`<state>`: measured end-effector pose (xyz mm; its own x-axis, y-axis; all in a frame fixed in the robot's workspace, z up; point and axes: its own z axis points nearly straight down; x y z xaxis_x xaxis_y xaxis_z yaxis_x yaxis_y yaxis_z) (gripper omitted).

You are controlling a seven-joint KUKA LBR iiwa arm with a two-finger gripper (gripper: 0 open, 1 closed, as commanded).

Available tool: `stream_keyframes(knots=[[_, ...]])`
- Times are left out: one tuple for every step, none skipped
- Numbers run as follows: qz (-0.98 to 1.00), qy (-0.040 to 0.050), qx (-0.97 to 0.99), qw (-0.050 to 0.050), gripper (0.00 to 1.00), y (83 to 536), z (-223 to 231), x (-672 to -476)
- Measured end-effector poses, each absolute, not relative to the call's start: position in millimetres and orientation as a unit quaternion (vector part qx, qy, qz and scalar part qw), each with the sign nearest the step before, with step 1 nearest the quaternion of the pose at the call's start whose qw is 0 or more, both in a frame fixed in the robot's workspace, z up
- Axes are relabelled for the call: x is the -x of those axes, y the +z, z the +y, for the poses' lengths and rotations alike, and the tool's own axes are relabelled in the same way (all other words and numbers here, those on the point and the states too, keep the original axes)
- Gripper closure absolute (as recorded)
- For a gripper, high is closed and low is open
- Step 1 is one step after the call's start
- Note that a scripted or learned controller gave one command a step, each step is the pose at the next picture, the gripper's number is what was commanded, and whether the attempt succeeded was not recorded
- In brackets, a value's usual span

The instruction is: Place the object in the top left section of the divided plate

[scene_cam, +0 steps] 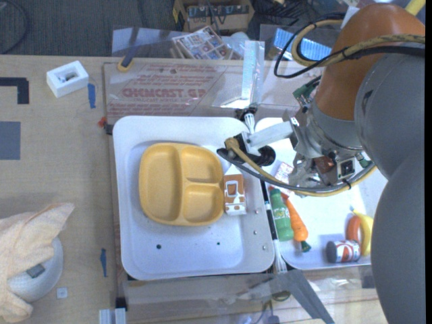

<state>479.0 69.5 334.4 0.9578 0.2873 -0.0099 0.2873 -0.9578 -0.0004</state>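
A yellow divided plate lies in the left white bin, with one large section on its left and two smaller ones on its right. A small white and brown box rests on the bin floor, touching the plate's right rim. My gripper hangs over the left part of the right bin, to the right of the plate. The wrist and cables hide most of it. Nothing can be seen held in it.
In the right bin lie a green bottle, a carrot, a can and a banana. A pale cloth lies on the bench at the left. A small white box and clear plastic sheets are behind the bins.
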Motion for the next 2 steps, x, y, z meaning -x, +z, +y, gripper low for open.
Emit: stream_keyframes(knots=[[0.145, -0.0050, -0.989, 0.001, 0.00, 334.4, 69.6, -479.0], [0.107, -0.0013, -0.994, 0.003, 0.00, 420.6, 119.9, -480.5]])
